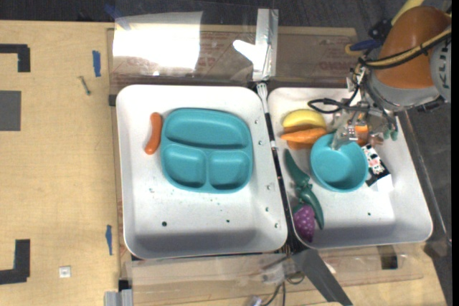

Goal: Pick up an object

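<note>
The gripper (353,127) is seen low over the right bin (401,215), at the upper rim of the teal bowl (338,164); whether its fingers are parted or closed cannot be told. A banana (303,118) and a carrot (307,136) are placed just left of the bowl, with purple grapes (304,220) near the front. In the left bin (136,175), a teal divided plate (207,147) is flanked by an orange sausage (153,133).

I see a divided tray (206,149) in the left bin (136,218) with a sausage (153,133) at its left, and a bowl (338,165) in the right bin (401,215), right of a banana (301,118).
</note>
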Robot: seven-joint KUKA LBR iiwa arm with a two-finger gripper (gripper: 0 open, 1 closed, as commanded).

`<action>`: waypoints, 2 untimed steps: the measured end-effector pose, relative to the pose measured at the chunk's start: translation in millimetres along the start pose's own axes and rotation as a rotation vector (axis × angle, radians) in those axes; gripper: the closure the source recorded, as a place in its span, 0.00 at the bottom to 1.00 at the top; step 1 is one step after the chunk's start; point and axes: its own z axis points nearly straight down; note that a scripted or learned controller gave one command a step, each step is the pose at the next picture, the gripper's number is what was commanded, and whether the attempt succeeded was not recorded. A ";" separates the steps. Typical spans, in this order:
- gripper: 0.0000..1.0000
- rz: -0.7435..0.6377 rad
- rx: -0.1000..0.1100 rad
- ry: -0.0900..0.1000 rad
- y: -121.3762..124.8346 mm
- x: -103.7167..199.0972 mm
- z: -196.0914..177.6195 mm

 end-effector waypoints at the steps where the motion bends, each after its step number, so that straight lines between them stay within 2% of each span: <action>1: 1.00 -0.046 0.000 0.010 -1.7 -36.6 -109.7; 2: 1.00 -0.274 -0.002 0.015 -41.4 -37.5 -151.8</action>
